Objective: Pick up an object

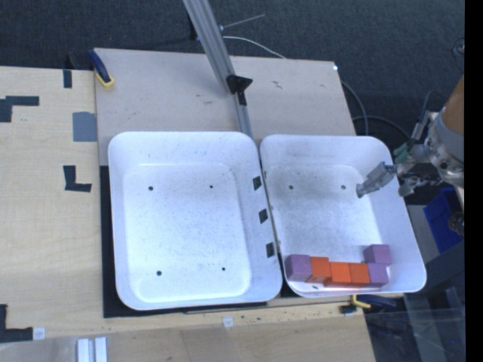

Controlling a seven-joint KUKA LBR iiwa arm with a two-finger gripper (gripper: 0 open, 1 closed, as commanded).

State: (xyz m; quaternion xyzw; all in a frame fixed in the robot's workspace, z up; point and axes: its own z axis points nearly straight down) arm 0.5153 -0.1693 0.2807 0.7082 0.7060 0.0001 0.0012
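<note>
A row of small blocks lies along the front wall of the right bin point(339, 151): a purple block point(299, 265) at the left end, orange blocks point(341, 272) in the middle, and two purple blocks point(378, 255) stacked front to back at the right end. My gripper point(394, 182) hangs over the bin's right rim, well behind the blocks. It is open with nothing between its fingers; one grey finger point(374, 179) points left over the bin floor.
The left bin point(121, 157) sits beside the right one, with black clips along the shared wall. A metal rail point(215, 47) slants down from the top to the bins' back edge. Cables and a blue object lie off the bench to the right.
</note>
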